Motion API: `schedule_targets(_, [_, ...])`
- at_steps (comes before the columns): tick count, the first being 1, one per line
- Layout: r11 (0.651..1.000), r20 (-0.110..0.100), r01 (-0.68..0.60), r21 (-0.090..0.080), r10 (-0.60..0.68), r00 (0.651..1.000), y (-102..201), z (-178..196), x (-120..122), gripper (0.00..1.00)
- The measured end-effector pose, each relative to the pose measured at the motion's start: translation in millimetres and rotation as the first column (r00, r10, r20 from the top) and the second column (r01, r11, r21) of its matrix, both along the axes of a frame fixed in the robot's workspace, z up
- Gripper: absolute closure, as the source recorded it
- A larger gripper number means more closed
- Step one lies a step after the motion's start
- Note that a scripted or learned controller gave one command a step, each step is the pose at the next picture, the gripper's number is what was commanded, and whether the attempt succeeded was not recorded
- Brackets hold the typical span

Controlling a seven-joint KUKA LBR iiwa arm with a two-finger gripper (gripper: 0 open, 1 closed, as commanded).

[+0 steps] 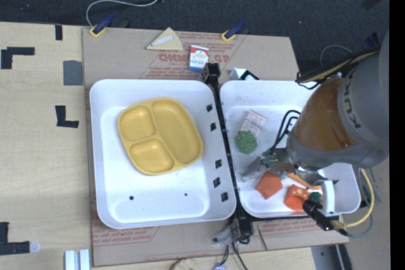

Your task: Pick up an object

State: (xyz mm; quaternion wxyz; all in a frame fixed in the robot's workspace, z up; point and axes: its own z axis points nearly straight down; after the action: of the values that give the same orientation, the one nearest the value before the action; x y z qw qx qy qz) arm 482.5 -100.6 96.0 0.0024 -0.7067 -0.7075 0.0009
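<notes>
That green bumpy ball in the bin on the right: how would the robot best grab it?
Probably from straight above, pinching the green ball across its middle. It looks round, so no side is better, though the clear packet lies close behind it, so closing the hand left-to-right seems safest.

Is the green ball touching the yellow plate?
Apart. The camera view shows the green ball in the right bin and the yellow plate in the left bin, with both bin walls between them.

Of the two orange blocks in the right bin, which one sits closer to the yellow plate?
The orange block nearer the divider; the other orange block lies farther right.
</notes>
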Motion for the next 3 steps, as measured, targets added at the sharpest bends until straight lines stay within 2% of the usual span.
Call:
schedule_targets(1, [1.000, 0.003, 0.001, -0.001, -0.001, 1.000, -3, -10, 1, 0.00])
schedule_targets(2, [1.000, 0.006, 0.000, 0.000, 0.000, 1.000, -23, -10, 2, 0.00])
schedule_targets(3, [1.000, 0.005, 0.001, -0.004, -0.001, 1.000, -74, 95, 21, 0.00])
